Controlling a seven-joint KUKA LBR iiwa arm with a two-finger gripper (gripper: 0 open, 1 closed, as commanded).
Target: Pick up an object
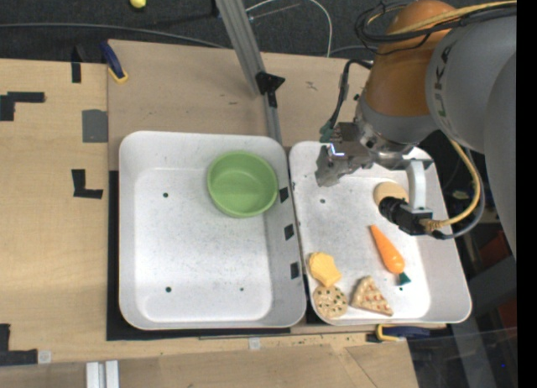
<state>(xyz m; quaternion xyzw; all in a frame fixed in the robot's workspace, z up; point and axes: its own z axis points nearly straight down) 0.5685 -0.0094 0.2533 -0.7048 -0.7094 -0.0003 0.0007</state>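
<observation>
Your gripper point(334, 164) hangs over the upper left of the right bin point(336, 218), with nothing between its fingers; whether they're apart, you cannot tell. The carrot point(387, 248) lies free, lower right. Centre over it, align across its width, then descend.

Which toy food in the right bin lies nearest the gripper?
The carrot: it lies higher up the bin than the cheese, cookie and pizza slice.

Arm point(470, 67) (upper part) cut off
</observation>
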